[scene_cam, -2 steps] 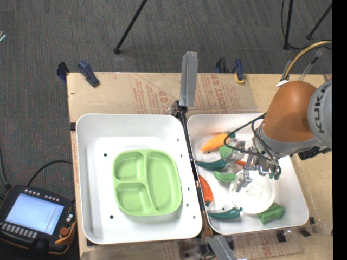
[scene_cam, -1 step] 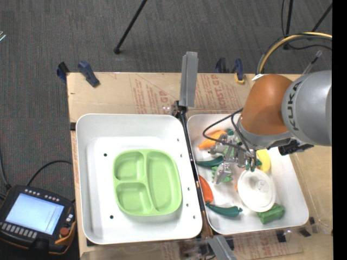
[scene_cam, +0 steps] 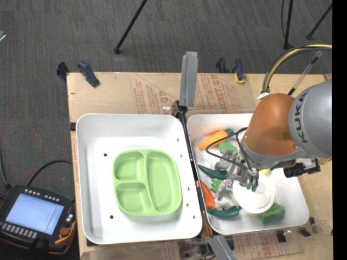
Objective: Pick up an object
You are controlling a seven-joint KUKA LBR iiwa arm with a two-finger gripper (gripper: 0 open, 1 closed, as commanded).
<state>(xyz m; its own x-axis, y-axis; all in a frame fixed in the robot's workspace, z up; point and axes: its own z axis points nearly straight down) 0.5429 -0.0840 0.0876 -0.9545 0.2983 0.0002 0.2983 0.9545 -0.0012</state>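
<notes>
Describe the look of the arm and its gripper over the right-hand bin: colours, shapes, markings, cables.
The arm is a rounded grey body with dark KUKA lettering, ending in a bulbous orange band above the wrist. A thin pale cable arches over it. A small black fitting juts from its underside. The gripper is a compact cluster of bare metal and dark parts.

From my seat the arm (scene_cam: 295, 129) covers the middle of the right bin (scene_cam: 295, 207), so I can't read the gripper (scene_cam: 238, 179) against the clutter. The white bowl (scene_cam: 254, 198) is partly under it. Left of the bowl, green (scene_cam: 212, 172) and orange pieces (scene_cam: 207, 195) overlap; too tangled for me to name.
</notes>
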